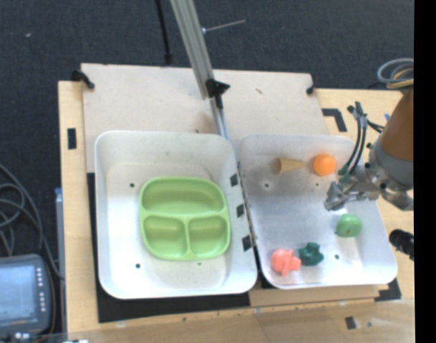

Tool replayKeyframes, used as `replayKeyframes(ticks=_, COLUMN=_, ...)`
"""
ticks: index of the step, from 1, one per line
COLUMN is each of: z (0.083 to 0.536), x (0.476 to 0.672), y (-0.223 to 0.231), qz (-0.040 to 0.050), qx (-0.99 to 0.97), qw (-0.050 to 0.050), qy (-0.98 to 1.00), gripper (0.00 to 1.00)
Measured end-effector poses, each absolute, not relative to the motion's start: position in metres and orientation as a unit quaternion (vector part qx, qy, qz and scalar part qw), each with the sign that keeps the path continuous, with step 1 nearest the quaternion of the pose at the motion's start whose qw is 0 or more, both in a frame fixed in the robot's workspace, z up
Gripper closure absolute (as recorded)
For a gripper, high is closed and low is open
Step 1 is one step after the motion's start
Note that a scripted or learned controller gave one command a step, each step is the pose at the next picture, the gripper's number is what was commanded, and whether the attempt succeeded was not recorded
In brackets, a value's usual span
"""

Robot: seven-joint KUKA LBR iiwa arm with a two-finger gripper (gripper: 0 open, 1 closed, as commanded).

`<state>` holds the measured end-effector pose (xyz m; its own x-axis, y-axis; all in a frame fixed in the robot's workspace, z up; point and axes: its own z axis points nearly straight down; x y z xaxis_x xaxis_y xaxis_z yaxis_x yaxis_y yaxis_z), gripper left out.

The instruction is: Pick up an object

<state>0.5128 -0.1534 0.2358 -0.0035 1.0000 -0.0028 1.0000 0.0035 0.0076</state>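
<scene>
In the right bin (275,274), pincer (334,197) (near orange ball (323,165)).

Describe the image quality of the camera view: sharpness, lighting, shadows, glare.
Camera view: soft overall, the small toys lacking fine detail; lighting even and diffuse, with faint shadows under the green divided plate and orange ball; mild washout on the white bin rim; the claw slightly blurred.

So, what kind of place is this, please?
Probably a robotics lab test bench. Two white bins sit on a board, one holding a green divided tray, the other small toys like an orange ball. A robot arm reaches in; cables lie on the carpet.
</scene>
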Motion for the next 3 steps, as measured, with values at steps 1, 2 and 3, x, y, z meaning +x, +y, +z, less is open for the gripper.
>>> replayKeyframes(ticks=1, z=0.227, x=0.513, y=-0.103, qz=0.0011, qx=0.705, qw=0.001, qy=0.709, gripper=1.0)
replayKeyframes(ticks=2, z=0.22, x=0.51, y=-0.046, qz=0.0011, qx=0.704, qw=0.0, qy=0.71, gripper=1.0)
replayKeyframes(ticks=3, z=0.234, x=0.508, y=0.001, qz=0.0021, qx=0.704, qw=0.001, qy=0.71, gripper=1.0)
